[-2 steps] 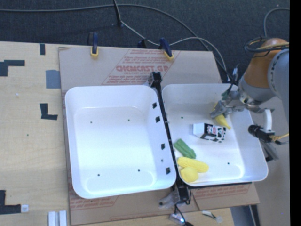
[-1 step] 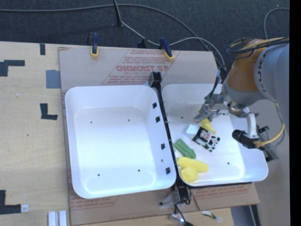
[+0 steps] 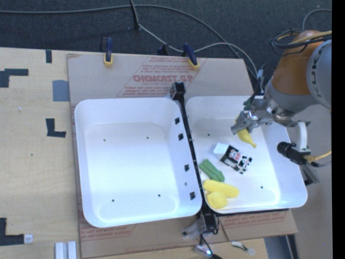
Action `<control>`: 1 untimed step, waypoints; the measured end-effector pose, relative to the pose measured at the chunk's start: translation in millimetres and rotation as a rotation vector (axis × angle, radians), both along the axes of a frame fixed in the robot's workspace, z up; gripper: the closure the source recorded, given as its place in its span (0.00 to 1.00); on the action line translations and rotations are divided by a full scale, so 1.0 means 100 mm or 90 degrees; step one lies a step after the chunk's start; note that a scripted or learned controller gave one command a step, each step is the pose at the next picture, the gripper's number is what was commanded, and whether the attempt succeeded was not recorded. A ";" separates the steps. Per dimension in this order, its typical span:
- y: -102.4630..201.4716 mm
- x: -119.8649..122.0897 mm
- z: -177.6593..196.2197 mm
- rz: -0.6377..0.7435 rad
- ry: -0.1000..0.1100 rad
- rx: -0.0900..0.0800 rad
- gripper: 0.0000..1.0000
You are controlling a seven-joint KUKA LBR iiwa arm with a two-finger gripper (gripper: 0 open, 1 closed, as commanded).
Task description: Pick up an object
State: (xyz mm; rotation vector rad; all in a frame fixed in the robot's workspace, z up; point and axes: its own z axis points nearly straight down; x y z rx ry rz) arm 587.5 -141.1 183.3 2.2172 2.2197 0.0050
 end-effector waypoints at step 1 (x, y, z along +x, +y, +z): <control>0.92 0.16 0.01 0.004 0.003 0.002 1.00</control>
